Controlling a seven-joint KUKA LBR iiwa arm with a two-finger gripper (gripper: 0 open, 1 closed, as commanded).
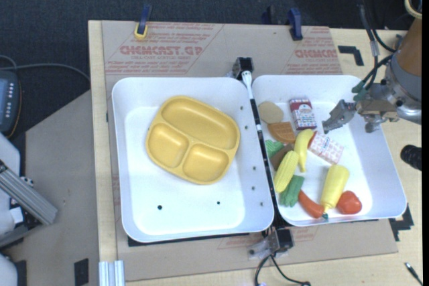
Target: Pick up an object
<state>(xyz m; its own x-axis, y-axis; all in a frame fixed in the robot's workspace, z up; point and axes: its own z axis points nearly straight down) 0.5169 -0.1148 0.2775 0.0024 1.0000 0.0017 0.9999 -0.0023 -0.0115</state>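
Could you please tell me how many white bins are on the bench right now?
2: the left bin holds a yellow divided plate; the right bin holds the toy food.

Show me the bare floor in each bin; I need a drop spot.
Left bin: bare along the front and left of the yellow divided plate. Right bin: bare along the right wall, beyond the yellow bottle and tomato. Crowded near the divider, around the corn and banana.
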